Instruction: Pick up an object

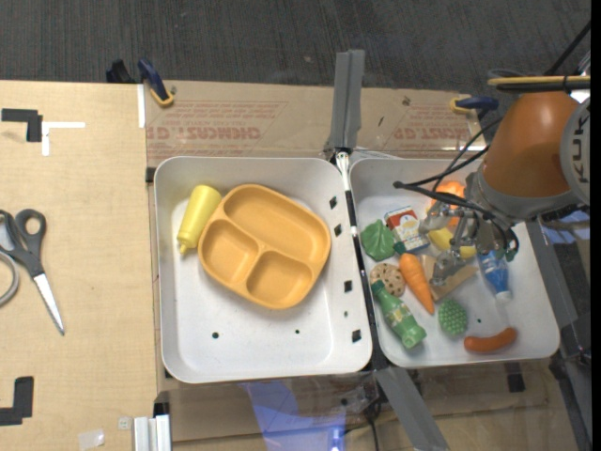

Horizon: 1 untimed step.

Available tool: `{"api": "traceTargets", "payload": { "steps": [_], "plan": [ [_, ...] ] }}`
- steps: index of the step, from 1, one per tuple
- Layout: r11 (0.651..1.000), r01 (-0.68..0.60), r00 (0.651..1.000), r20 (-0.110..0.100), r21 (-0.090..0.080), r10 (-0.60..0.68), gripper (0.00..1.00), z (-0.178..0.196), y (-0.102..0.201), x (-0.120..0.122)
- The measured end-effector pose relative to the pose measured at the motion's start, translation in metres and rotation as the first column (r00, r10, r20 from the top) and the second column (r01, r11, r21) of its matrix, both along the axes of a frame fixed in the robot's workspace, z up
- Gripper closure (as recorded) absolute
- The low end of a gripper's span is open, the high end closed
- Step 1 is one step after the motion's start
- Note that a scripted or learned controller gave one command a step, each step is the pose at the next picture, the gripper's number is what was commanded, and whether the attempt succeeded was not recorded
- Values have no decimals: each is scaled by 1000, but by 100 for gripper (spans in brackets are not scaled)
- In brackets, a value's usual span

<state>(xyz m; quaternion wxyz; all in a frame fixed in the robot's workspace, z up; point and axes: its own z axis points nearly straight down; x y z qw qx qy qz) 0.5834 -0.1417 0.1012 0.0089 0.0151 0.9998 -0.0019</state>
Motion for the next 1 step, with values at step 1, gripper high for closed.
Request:
{"api": "traceTargets", "payload": {
  "steps": [1],
  "plan": [
    [995, 98, 995, 1, 2, -98, 0, -2, 27, -101]
  ]
}}
